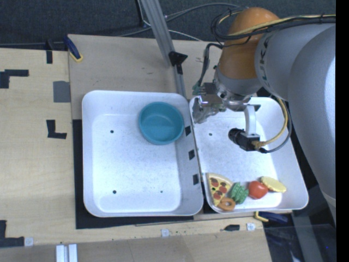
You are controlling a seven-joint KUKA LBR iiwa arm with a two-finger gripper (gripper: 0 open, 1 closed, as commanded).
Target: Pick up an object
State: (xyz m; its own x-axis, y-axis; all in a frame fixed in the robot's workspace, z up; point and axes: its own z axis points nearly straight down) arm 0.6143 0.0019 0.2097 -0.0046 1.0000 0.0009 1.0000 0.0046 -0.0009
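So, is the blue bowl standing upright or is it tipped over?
Upright. The blue bowl sits in the left bin with its round opening facing up, the full rim and inner floor visible. It looks empty.

The tan counter (32,146) carries two white bins side by side on a black mat (77,168): the left bin (95,146) at centre frame, the right bin (289,173) touching it. Black tape marks (52,129) dot the counter's left.

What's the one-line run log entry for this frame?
gripper: over top left corner of right bin, nothing seen held | blue bowl: left bin | toy food: right bin, near edge | pick: not done
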